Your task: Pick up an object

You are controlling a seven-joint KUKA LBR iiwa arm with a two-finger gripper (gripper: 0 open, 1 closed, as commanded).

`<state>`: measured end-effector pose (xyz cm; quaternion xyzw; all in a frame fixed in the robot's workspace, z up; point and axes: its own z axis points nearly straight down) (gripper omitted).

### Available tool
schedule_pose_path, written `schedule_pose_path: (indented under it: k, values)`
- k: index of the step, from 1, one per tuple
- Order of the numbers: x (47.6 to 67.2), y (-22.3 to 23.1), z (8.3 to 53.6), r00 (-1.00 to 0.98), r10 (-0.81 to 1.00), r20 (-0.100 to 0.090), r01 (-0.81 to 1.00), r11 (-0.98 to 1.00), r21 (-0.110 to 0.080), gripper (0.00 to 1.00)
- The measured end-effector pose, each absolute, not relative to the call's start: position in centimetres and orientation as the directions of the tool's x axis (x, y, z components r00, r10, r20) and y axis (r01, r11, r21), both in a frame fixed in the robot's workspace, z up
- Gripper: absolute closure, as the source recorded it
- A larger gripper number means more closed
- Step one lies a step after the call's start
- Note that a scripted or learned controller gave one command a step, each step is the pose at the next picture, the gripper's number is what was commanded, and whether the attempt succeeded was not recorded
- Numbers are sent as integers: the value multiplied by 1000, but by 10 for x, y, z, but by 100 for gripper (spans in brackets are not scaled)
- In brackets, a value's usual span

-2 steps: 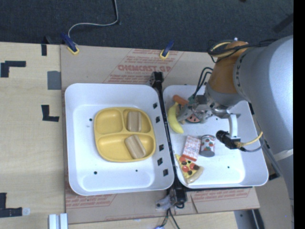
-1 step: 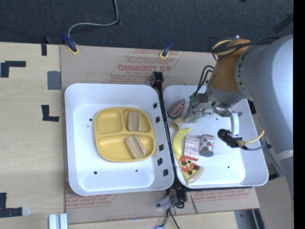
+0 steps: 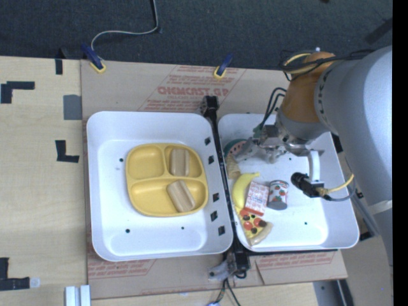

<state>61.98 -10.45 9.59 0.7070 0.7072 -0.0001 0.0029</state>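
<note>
Over the right-hand shallow white bin [image 3: 331,231], your grey arm's two-finger gripper [image 3: 250,146] sits low at the bin's upper-left corner, and you can't tell whether it is parted or closed. You're at the reach-in step, I'd say; nothing is visibly held. Just below it lie one yellow plastic banana [image 3: 241,187], one red-and-white carton [image 3: 256,197], one small grey-and-red can [image 3: 278,194] and one toy pizza slice [image 3: 254,225]. Next you'd want a clean descent onto one. The left white bin [image 3: 102,171] holds one yellow divided tray [image 3: 148,171] with two tan bread pieces [image 3: 180,196].
</note>
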Motion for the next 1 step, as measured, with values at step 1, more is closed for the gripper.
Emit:
schedule_pose_path:
  k: [1]
  values:
    - [661,-104,85,-3,1000,0,1000,3,-17,0]
